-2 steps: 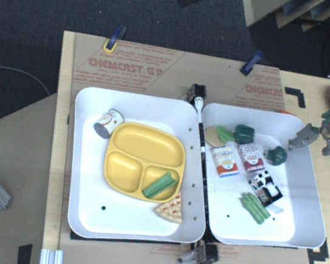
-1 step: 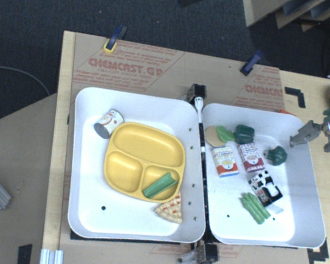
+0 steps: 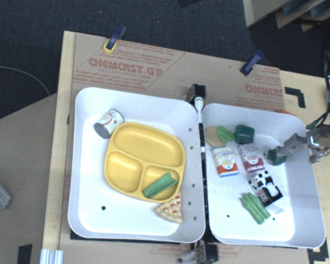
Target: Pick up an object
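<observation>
My gripper [image 3: 279, 154] reaches in from the right and hangs over the upper right part of the right bin [image 3: 297, 234]. Its dark tip is near the small red-and-white carton [image 3: 251, 158]. To the left lie a second carton [image 3: 226, 161], a tan round piece [image 3: 216, 135] and a dark green block [image 3: 244, 134]. Below the gripper sit a black-and-white object [image 3: 265, 187] and a green vegetable [image 3: 255, 208]. Whether anything is held at the tip I cannot make out.
The left bin [image 3: 83, 147] holds a yellow divided tray [image 3: 140, 155] with a green vegetable [image 3: 161, 184] in one compartment. A small can [image 3: 107, 123] lies at its upper left and a pizza slice [image 3: 170, 210] at its lower right. A black divider [image 3: 200, 164] runs between the bins.
</observation>
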Robot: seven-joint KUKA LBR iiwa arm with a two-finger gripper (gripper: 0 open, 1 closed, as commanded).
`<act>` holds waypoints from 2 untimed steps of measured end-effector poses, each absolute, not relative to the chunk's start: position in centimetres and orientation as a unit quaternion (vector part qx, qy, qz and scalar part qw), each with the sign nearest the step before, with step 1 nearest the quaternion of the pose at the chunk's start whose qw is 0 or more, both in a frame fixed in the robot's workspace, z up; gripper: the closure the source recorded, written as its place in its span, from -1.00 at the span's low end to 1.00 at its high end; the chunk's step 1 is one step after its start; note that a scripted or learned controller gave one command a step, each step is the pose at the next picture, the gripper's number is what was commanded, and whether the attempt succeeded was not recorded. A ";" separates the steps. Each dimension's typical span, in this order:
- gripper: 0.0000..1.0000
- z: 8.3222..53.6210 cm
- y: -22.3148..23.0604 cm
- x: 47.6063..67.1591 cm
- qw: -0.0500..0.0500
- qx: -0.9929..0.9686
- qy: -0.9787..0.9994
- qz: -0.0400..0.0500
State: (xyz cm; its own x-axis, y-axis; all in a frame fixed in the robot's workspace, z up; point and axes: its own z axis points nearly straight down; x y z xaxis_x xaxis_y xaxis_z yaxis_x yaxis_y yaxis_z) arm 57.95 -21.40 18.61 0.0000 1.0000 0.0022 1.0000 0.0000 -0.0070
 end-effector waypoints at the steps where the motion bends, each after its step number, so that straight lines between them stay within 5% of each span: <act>1: -1.00 12.2 -21.2 58.0 0.004 -0.707 -0.707 0.002; 2: -1.00 8.7 -21.1 58.2 0.001 -0.707 -0.707 -0.002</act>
State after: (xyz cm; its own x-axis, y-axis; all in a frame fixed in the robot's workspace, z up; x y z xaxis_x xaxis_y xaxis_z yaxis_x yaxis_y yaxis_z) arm 58.16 -21.15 8.72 -0.0003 1.0000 0.0042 1.0000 0.0003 0.0003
